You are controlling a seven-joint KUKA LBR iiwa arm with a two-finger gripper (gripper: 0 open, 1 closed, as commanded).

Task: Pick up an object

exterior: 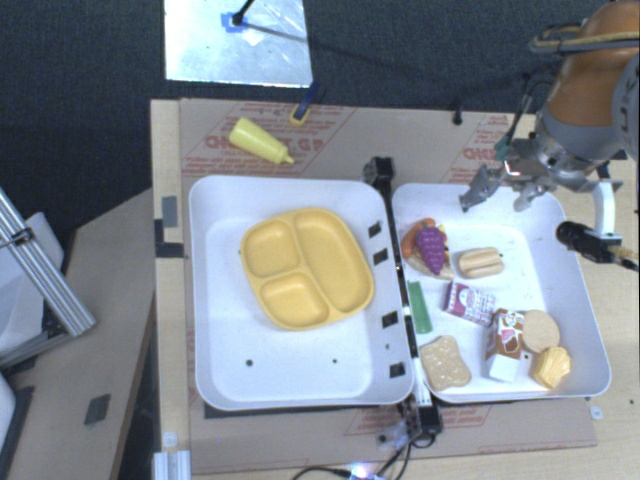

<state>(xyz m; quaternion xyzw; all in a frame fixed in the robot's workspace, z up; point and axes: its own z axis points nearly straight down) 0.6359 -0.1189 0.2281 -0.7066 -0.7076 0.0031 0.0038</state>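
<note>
We recorded two shallow white plastic bins side by side on a brown cardboard-covered bench (420, 128).

Left white bin (215, 358): one yellow plastic tray with three compartments (305, 266), lying near the middle and turned at a slant.

Right white bin (570, 308): we counted the following toy food pieces.
- A bunch of purple plastic grapes (432, 248), lying over an orange and red piece (418, 234) near the bin's left wall.
- A tan hot dog in a bun (480, 262), just right of the grapes.
- A small purple and white packet (469, 303), below the hot dog.
- A thin green stick (420, 308), lying along the left wall.
- A tan slice of toast (445, 362), in the near left corner.
- A red, brown and white carton (507, 346), beside a round tan biscuit (541, 330).
- A yellow wedge-like piece (551, 366), in the near right corner, touching the carton's lower right.

On the bench beyond the left bin: a yellow squeeze bottle (258, 140), lying on its side, and a small yellow and blue object (303, 111) near it. Further back, a shiny silver sheet (238, 28) on the dark floor.

The grey arm with the orange band (590, 68) reached in from the right. Its two-finger gripper (502, 196) hung over the far edge of the right bin, its fingers (478, 192) spread apart with nothing between them. It stood apart from every toy; the hot dog and the grapes lay nearest to it.
</note>
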